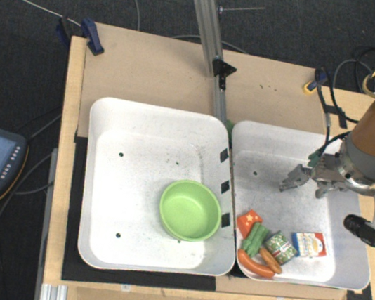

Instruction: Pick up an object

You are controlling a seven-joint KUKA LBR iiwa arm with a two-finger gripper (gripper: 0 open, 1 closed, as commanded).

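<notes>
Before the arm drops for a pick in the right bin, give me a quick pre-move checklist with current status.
1. Targets present: ok. Small items cluster at the right bin's near edge.
2. Pincer free of load: ok, nothing seen between its fingers.
3. Pincer over a target: not ok. It sits above bare floor, farther back than the cluster.
4. Items separated for a clean grasp: not ok, they touch and overlap.
5. Green bowl out of the way: ok, it is in the left bin.
6. Finger opening: cannot tell.
</notes>
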